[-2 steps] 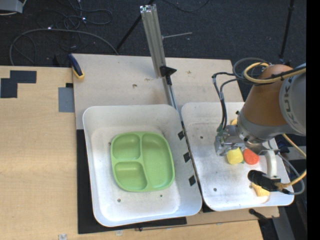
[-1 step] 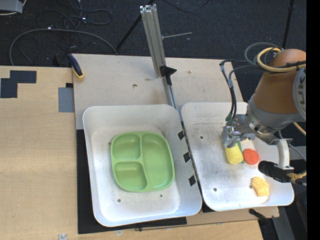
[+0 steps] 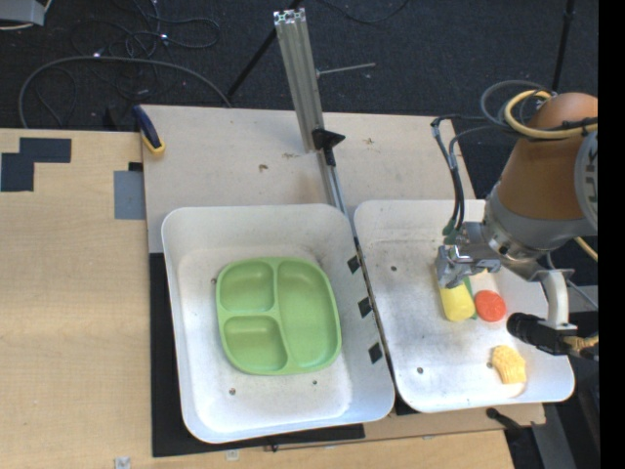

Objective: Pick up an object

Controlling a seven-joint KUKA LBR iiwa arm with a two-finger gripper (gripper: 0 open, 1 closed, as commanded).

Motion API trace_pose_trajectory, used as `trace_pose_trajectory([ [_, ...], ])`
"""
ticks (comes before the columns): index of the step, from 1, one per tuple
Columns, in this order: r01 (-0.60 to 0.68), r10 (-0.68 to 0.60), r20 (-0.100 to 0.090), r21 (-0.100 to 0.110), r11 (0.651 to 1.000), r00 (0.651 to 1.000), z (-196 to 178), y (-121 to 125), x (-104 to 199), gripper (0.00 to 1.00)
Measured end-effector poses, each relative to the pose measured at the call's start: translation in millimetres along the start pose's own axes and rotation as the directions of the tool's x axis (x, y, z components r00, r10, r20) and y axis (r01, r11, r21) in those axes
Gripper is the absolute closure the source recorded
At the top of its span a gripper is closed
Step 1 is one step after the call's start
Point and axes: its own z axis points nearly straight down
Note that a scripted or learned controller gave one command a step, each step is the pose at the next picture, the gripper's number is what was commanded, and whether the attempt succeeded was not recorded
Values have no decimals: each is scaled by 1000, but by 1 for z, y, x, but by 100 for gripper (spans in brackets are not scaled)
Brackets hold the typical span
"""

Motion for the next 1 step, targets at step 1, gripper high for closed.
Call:
trace_pose_trajectory([
  [1, 5, -5, -1, -1, 1000, 1000, -8, 2, 47, 100],
])
